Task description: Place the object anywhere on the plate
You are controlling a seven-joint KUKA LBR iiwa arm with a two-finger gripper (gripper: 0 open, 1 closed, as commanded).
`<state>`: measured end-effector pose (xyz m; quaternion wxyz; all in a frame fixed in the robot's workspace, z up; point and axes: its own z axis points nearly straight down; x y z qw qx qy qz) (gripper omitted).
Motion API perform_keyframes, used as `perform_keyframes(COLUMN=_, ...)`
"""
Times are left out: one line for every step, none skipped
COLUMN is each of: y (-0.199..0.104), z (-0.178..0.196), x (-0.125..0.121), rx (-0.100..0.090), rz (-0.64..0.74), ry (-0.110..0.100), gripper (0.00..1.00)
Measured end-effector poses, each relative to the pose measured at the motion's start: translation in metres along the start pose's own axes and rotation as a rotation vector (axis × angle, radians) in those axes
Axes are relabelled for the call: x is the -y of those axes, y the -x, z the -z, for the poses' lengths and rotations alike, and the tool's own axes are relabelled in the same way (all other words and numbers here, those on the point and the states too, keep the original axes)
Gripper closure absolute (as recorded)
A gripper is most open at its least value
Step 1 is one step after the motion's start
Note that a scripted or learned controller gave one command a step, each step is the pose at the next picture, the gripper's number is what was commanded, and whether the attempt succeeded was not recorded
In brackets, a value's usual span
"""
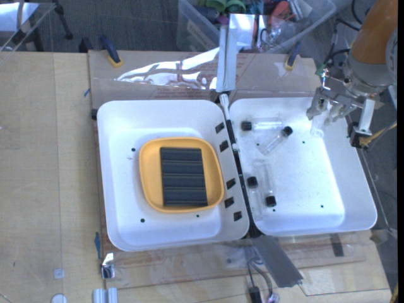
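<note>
A yellow plate (149,172) lies in the left white bin (117,169). A dark grey ridged block (183,177) rests flat on the middle of the plate. My gripper (323,113) hangs over the far right corner of the right bin (328,188), well away from the plate. A pale, see-through shape shows just below the gripper, and I cannot make out what it is.
Several clear vials with black caps lie in the right bin's left half, one near the back (264,125) and one by the divider (260,172). A clear tub of colourful items (252,5) stands behind the bins. Wooden bench surrounds both bins.
</note>
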<state>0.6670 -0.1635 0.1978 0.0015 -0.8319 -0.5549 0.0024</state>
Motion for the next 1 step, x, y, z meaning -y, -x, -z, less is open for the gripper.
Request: perform_keyframes(y=0.0001, z=0.0002, x=-0.0001, rx=0.0, rz=0.0, ry=0.0, gripper=0.0)
